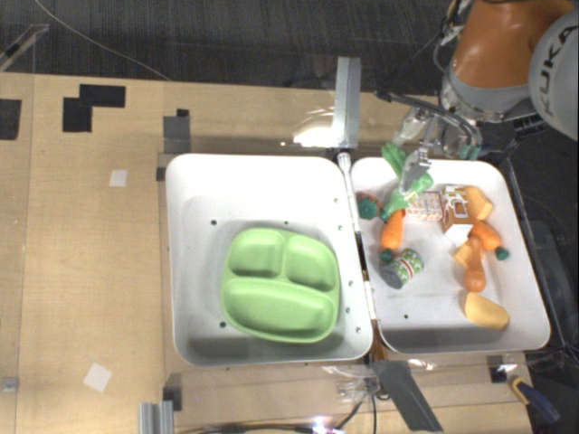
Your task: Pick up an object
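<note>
Here the gripper (pixel 414 172) is seen low over the far left of the right bin (pixel 529 328), just above a toy carrot (pixel 392 229) lying near the divider; whether anything is held cannot be told. The carrot is judged light, stiff and smooth, so a hold across its orange middle is advised. A green tray (pixel 280 283) is seen in the left bin (pixel 185 242).

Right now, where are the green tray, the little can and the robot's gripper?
Green tray (pixel 282 286): camera view, middle of the tray, left bin.
Can (pixel 403 267): camera view, its side, right bin.
Gripper (pixel 416 172): camera view, fingertips over the right bin.
</note>
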Controlling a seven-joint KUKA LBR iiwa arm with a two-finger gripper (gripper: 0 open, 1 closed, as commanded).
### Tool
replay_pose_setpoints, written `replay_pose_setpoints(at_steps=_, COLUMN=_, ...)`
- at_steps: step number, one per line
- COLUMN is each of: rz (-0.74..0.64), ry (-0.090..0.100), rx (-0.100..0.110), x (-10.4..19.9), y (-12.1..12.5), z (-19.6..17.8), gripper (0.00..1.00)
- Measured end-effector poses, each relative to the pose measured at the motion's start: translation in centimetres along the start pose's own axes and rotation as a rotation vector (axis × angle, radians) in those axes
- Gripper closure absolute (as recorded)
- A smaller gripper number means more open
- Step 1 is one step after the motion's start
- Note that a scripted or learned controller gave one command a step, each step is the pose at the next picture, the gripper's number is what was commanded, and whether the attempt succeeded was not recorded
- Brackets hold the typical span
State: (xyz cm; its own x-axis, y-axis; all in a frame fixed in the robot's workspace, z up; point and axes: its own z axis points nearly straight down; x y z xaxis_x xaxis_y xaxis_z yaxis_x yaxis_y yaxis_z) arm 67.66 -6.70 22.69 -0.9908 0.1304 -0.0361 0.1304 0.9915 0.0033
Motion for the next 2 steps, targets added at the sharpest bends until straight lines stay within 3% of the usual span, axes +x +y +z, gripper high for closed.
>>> replay_pose_setpoints(at_steps=1, rz=-0.004, ry=-0.011, rx=-0.001, x=-0.3, y=0.2, z=-1.4, gripper=1.00)
replay_pose_setpoints(at_steps=2, rz=0.083, ry=0.025, rx=0.001, x=6.8, y=5.0, z=-3.3, gripper=1.00)
